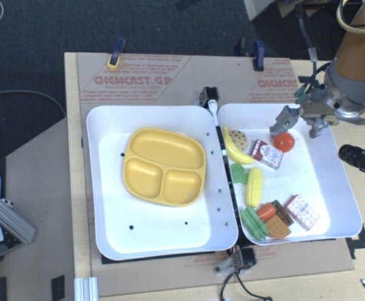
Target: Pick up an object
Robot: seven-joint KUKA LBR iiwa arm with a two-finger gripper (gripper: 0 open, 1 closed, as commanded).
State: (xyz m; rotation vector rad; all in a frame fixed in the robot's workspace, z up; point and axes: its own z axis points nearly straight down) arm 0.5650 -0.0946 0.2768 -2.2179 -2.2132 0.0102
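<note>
**Claw over the right bin, red tomato right by it**

Hard to see: the arm [357, 55] is cut off at the top right edge, so just the wrist end shows. The claw [298, 123] is small and grey, w/ one finger [281, 123] on the left and one on the right. They look spread apart, w/ nothing held between them. The red tomato [284, 142] sits just below the left finger — can't tell if they touch. A few toys at the bottom of the right bin overlap, so their shapes are hard to make out.

Left bin [107, 187]: one yellow plate [164, 166] w/ three sections, lying flat in the middle.

Right bin [333, 187]: lots of toy food, mostly on its left side. A banana [234, 150] lies near the top left, w/ a speckled cookie [238, 136] just beside it. A red and white box [267, 155] is next to the tomato. Below that — a corn cob [254, 186], some green veg [253, 222], an orange and brown bit [273, 219], and a pink checked pack [302, 211] near the bottom.
</note>
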